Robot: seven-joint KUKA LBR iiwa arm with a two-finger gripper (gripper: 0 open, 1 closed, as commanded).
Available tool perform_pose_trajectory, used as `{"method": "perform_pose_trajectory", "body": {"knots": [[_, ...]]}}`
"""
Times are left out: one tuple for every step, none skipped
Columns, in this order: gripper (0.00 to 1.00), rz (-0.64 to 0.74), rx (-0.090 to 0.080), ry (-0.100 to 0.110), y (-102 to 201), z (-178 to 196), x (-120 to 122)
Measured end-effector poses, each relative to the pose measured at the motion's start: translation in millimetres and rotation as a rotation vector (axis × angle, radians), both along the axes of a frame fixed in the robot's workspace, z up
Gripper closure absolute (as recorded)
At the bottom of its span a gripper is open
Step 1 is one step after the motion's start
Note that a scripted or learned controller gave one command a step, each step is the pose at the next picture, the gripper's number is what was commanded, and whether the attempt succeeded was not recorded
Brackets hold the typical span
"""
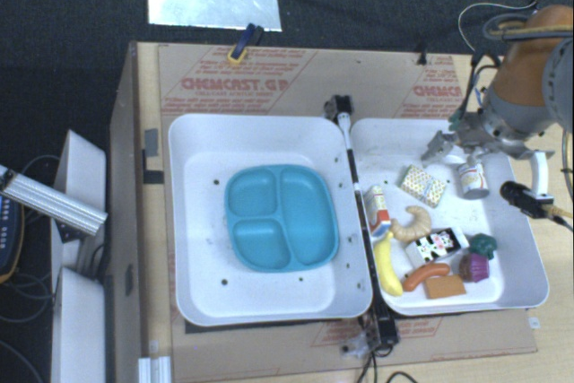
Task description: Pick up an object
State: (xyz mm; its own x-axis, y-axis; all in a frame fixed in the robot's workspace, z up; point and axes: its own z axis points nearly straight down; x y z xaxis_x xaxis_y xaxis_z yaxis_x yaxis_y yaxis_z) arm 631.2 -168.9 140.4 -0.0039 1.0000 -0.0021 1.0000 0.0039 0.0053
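Over the right bin (516, 233), pincer (459, 148) hanging, grip state unclear, small can (472, 179) just beside it.

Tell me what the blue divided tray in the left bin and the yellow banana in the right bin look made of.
The blue divided tray looks like moulded plastic, matte to slightly glossy: uniform colour, rounded compartment ridges. The yellow banana is probably a plastic or rubber toy, given its flat, even yellow and smooth surface, though the view is too coarse to be sure.

Red "CHEMCAST GP" lettering repeats across the brown protective sheet (269, 72) under the bins; one instance reads clearly, others partly.
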Motion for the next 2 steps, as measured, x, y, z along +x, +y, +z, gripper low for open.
{"method": "perform_pose_trajectory", "body": {"knots": [[0.0,-0.003,0.002,0.005,38.0,-56.4,-90.4],[0.0,0.0,0.001,0.002,24.8,-55.4,4.6]]}}
